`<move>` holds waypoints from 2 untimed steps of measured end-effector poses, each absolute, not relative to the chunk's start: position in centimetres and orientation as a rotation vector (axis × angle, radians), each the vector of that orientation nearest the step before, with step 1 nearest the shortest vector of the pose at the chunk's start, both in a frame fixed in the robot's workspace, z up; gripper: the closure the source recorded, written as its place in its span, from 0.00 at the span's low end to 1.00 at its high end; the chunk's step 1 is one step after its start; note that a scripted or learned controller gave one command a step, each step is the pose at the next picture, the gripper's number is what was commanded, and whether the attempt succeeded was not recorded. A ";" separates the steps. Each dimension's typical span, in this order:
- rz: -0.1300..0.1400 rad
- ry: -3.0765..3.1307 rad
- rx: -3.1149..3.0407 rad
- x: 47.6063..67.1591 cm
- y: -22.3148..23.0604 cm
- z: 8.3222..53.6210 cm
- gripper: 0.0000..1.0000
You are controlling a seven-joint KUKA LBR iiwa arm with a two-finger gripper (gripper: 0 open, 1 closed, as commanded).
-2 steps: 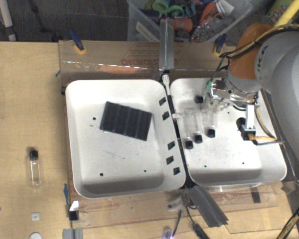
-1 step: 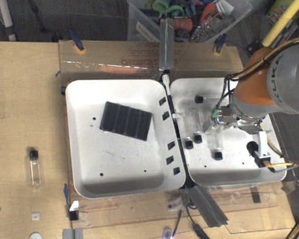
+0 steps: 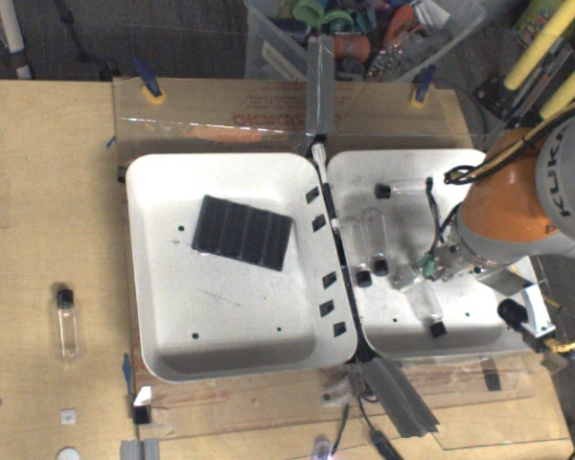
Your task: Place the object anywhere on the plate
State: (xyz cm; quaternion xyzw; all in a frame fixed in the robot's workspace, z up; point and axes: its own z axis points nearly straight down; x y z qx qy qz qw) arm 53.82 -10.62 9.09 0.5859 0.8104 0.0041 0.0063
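Nearest to me in the right shallow white bin [image 3: 460,348] lies a clear glass vial with a black cap [image 3: 431,316], and just beyond it my gripper [image 3: 429,268] hangs low over the bin floor, below the orange band of my arm [image 3: 503,214]. Whether my jaws stand wide or closed I cannot tell; the wrist and cables hide them, and I see nothing held between them. Left of me, near the divider, lies another clear black-capped vial [image 3: 364,266], and a further black cap [image 3: 381,192] sits toward the far wall.

I judge the step in hand to be picking one of these vials, most likely the near one. They are transparent and round, so I should straddle the body across its width, not the cap, close gently and lift straight before travelling.

Farther left, in the left white bin [image 3: 153,343], the flat black ribbed rectangular plate [image 3: 241,233] lies slightly skewed, well apart from me. I must clear the divider, then set down low over the plate's middle so the vial does not roll.
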 end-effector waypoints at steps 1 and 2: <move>0.010 2.450 1.954 56.8 -11.2 9.0 1.00; 0.028 2.501 1.840 49.3 -12.2 9.3 1.00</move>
